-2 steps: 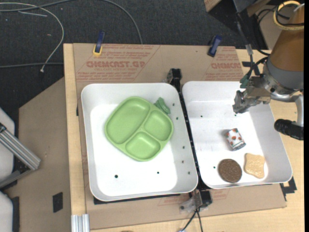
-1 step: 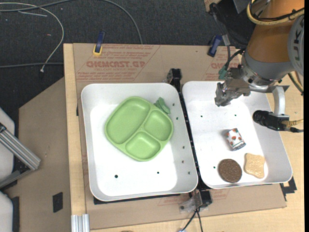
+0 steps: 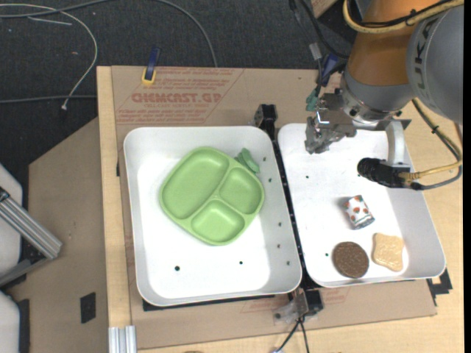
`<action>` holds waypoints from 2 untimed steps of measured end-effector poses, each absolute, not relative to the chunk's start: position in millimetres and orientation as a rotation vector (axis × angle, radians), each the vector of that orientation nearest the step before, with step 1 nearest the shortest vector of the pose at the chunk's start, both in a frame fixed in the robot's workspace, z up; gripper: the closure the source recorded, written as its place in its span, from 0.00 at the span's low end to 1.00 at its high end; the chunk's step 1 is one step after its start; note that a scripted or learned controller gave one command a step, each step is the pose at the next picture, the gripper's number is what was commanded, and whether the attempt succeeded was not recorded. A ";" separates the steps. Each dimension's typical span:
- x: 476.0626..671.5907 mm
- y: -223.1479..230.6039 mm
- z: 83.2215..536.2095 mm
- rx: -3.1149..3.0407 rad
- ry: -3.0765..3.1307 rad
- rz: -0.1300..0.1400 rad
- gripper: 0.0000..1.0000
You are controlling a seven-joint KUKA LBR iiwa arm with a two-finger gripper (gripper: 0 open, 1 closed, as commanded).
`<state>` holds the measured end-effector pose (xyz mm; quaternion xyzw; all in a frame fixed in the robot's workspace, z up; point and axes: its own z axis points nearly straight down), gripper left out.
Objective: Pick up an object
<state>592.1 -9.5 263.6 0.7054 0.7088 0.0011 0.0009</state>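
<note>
You have two white bins side by side on the surface. The left bin (image 3: 147,197) holds one green divided plate (image 3: 212,194) with one small green piece (image 3: 249,160) touching its upper right edge. The right bin (image 3: 324,219) holds three things: a small spotted white can (image 3: 358,212), a brown round cookie (image 3: 350,259) and a tan biscuit (image 3: 388,251). The jaws (image 3: 318,137) hang over that bin's upper left corner, pinching nothing; you cannot tell their spread.

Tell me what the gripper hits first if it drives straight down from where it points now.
Probably bare floor of the right shallow white bin, under the gripper; no object seems to lie there, though depth is unclear.
</note>
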 end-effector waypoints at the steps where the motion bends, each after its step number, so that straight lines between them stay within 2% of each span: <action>1: 609.0 33.5 244.1 2.216 2.226 0.002 1.00; 2: 636.5 90.1 232.6 2.215 2.228 0.005 1.00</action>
